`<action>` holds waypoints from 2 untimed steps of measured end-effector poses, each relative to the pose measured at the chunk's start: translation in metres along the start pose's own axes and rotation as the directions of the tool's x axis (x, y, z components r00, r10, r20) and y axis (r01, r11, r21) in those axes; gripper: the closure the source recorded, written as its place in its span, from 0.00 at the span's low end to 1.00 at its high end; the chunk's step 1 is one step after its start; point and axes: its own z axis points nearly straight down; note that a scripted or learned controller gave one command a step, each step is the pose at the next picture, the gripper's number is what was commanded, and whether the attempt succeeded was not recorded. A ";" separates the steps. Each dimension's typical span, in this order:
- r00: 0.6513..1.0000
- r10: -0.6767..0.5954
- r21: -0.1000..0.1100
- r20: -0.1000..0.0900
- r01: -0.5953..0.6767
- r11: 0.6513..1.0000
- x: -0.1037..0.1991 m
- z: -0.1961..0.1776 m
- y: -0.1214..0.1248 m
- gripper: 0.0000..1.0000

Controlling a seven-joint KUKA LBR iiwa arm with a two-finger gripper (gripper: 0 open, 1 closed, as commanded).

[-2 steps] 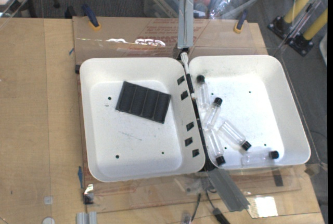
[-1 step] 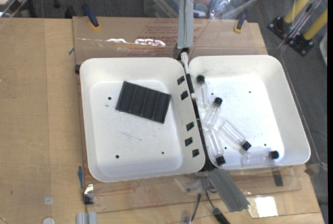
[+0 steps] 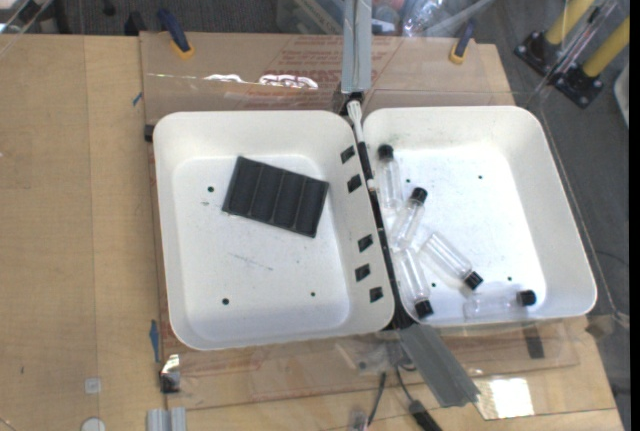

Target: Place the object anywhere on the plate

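Several small clear vials (image 3: 440, 254) with black caps lie scattered in the right bin (image 3: 560, 209), seen from the camera view above the bench. I count five caps. Most of the vials are bunched along the bin's inner wall, some touching or crossing one another. Two lie nearer the front edge, and one of these (image 3: 505, 299) is a little apart from the rest.

The plate (image 3: 275, 196) is the dark ribbed rectangle lying flat and slightly askew in the left bin (image 3: 165, 219), well apart from every vial.

I cannot tell from this view how my gripper stands, apart or together.

I judge these vials to be light, rigid and slick. As round tubes they will roll or squirt out of a pinch that lands off-centre. If they are glass, a hard squeeze could crack one; I cannot tell the material.

I would take the loner near the front edge, across its body at mid-length with the jaws square to its axis, clear of the cap. The clear walls are hard to read against the white floor, so the black caps are my best guide to how each vial lies.
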 end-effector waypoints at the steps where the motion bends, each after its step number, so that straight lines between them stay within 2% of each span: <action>1: 0.989 -0.144 0.001 -0.008 0.144 0.990 -0.001 0.012 0.002 1.00; 2: 0.990 -0.144 0.001 -0.007 0.144 0.990 -0.001 0.012 0.002 0.00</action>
